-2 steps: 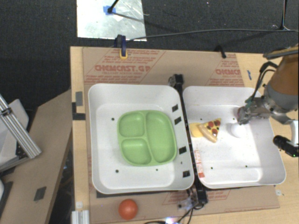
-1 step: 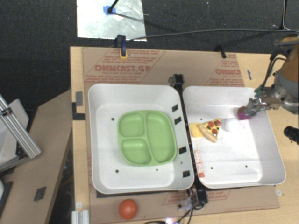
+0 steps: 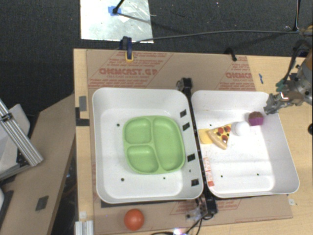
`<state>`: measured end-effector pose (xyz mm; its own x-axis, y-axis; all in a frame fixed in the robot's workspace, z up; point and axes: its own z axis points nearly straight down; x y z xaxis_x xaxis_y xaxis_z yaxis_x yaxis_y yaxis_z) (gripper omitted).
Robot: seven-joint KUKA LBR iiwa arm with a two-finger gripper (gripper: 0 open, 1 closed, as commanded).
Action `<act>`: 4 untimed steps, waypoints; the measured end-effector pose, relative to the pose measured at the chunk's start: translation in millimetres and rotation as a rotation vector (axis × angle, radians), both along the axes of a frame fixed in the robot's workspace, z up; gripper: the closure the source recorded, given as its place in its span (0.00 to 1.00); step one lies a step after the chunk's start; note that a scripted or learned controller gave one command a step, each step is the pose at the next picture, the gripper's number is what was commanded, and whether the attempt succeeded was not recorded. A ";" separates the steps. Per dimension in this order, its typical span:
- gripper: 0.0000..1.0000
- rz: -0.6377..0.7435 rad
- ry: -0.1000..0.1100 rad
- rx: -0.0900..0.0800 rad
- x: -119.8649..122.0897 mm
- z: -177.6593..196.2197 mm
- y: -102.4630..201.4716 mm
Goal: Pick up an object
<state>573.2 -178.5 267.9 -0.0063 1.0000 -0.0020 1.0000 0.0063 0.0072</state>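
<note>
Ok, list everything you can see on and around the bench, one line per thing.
Bins: two, white, side by side on the bench.
Divided plate: one, green, three compartments, in the left bin.
Pizza slice toy: one, yellow with red spots, right bin near its left wall.
Ball: one, white, right bin, against the pizza slice.
Purple object: one, right bin, near the far right corner.
Orange ball: one, on the bench in front of the left bin.
Foil sheet: one, silver, behind the bench.
Gripper: one, grey, at the right bin's far right corner, beside the purple object.
</note>
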 end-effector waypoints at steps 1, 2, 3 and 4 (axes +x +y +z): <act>1.00 0.004 0.004 0.003 13.9 -9.8 57.7; 1.00 0.004 0.004 0.003 25.0 -6.4 111.4; 1.00 0.003 0.005 0.003 25.0 -19.3 156.7; 1.00 0.003 0.007 0.003 28.9 -34.2 206.9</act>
<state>602.2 28.5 233.6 -0.0089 1.0000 0.0013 1.0000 0.0089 0.0007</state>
